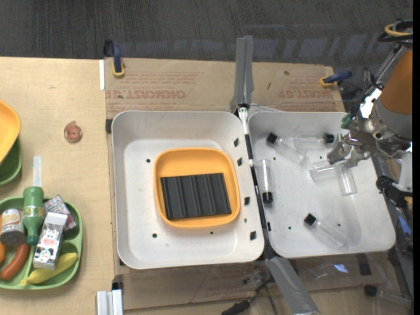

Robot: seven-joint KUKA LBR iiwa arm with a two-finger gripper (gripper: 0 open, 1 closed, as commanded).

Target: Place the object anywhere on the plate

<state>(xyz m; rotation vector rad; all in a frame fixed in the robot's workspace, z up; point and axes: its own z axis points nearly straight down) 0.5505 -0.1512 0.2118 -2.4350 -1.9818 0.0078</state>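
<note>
Camera view: gripper (344,155) above clear tubes (328,170), right bin (289,241).

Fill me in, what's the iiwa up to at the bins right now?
The arm is reaching in over the right bin, its claw low among several clear plastic tubes with black caps, near one tube at the bin's upper right. I can't tell whether it has gripped anything. The orange plate sits in the left bin with a dark ridged block on it. None of the tubes is on the plate; the placing isn't done.
</note>
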